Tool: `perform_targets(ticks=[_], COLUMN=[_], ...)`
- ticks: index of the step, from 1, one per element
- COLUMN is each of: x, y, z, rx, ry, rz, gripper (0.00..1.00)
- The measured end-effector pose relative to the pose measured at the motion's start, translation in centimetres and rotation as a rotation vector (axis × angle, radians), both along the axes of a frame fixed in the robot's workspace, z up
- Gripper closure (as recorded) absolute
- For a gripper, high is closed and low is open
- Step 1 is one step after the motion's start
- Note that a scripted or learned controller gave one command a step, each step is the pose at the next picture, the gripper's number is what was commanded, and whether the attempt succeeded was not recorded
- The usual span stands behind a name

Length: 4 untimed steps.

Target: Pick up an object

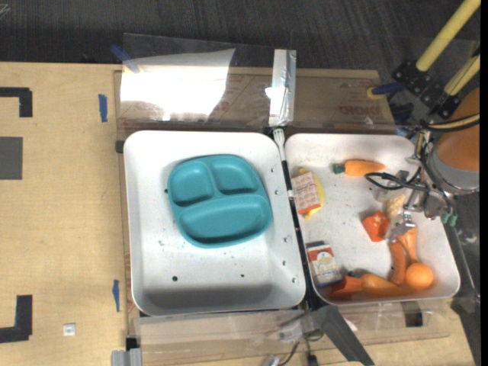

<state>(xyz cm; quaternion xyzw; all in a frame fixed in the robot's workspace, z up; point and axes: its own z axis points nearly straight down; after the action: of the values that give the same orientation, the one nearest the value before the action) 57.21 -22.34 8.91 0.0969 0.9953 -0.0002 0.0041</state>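
Note:
The right bin [450,239] holds several toy foods. A carrot [361,168] lies near the far wall and a snack packet [306,192] near the left wall. A red wedge [374,226] and a pale lump [394,203] lie in the middle. At the front are a small red carton [324,262], a long orange carrot [379,284], an orange ball [419,276] and an orange stick [399,255]. My gripper [406,218] hangs low over the bin's right side, just right of the red wedge and above the orange stick. Nothing shows clearly in its grasp.
The left bin [145,227] carries a teal divided plate [219,199]. A black cable [387,178] loops from the wrist over the right bin. Yellow poles [451,26] stand at the back right. A clear plastic sheet [179,78] lies behind the bins.

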Motion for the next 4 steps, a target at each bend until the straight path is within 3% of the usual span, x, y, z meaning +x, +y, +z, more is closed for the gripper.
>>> perform_targets(ticks=[1,2,3,4], x=[-7.6,-7.1,3.1,3.0], y=[0.0,-0.1,0.1,0.2], z=[0.0,1.3,0.0,-0.1], rx=[0.0,-0.005,0.0,0.002], ry=[-0.002,-0.019,-0.004,-0.001], rz=[-0.167,-0.164,-0.143,-0.143], gripper=[0.0,1.0,1.0,0.0])
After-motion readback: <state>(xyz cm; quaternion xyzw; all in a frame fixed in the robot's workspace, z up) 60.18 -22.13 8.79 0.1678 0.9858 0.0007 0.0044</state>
